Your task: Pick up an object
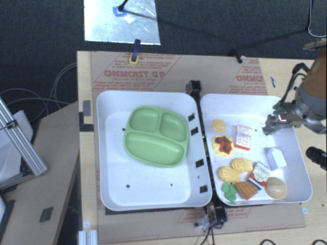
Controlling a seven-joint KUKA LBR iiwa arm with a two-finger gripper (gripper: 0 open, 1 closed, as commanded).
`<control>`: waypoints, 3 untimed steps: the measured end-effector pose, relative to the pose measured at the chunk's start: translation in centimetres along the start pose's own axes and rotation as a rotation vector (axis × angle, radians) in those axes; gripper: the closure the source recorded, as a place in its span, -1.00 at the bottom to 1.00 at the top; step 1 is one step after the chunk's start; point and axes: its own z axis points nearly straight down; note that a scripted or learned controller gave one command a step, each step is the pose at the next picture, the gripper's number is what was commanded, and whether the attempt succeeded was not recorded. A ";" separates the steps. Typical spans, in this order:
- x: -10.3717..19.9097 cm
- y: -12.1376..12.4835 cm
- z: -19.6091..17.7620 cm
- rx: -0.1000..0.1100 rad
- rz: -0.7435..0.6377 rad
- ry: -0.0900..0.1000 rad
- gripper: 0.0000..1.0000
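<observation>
Many toy foods crowd the right bin (291, 137); gripper (276, 120) hovers beside the red-white packet (242, 137) (finger state: cannot tell). Risk: tight clutter, so a descent could nudge neighbours and miss.

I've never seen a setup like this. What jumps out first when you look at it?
The green divided plate catches the eye first, lying alone in the left white bin. Next comes the cluster of small toy foods spread over the right white bin, among them a red-and-white packet and a tan egg-shaped piece. The gripper hangs over that bin's upper right part, with nothing visibly in it.
</observation>
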 end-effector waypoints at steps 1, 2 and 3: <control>4.3 -2.4 -0.9 0.004 -0.002 0.002 1.00; 8.2 -5.3 -0.9 0.006 -0.001 0.002 1.00; 7.7 -5.6 0.0 0.004 0.004 0.001 1.00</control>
